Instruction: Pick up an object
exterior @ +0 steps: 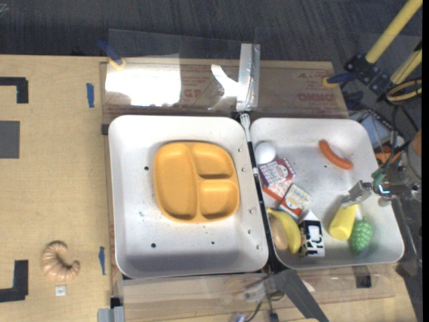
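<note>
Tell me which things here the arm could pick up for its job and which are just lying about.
Candidates, right bin: sausage, banana, yellow bottle, green grapes, white egg, snack packets; gripper above them.

Lying about: orange divided tray, croissant on the bench.

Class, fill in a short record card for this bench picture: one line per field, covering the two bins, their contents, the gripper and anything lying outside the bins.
Left bin: holds an orange divided tray
Right bin: sausage, white egg, two packets, banana, black-and-white carton, yellow bottle, green grapes
Gripper: at the right bin's right side, above the yellow bottle; holding nothing visible
Outside the bins: croissant on the bench, far left
</note>
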Motion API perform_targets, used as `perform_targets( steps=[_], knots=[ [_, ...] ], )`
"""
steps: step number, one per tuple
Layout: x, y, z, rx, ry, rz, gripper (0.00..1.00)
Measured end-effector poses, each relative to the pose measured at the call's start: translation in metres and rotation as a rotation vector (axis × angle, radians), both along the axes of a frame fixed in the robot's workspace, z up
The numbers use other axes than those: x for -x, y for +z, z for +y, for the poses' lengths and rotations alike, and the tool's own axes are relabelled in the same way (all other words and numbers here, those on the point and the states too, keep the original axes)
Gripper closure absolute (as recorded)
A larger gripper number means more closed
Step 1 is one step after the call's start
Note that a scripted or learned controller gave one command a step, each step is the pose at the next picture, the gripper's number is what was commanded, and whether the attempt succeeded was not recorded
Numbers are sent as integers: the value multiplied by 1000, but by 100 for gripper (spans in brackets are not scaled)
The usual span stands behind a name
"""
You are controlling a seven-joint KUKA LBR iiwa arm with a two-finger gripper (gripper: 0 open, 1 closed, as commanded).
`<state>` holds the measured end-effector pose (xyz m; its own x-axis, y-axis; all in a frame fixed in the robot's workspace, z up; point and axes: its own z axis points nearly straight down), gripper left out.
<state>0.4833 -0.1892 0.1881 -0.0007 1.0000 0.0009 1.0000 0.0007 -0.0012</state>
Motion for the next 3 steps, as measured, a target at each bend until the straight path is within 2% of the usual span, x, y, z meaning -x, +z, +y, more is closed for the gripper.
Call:
perform_targets(
  steps=[1,2,3],
  knots=[
    [1,-101,19,3,30,-9,0],
    [0,-90,18,5,28,-13,100],
    [-14,-2,124,-3,-60,-7,100]
  ],
)
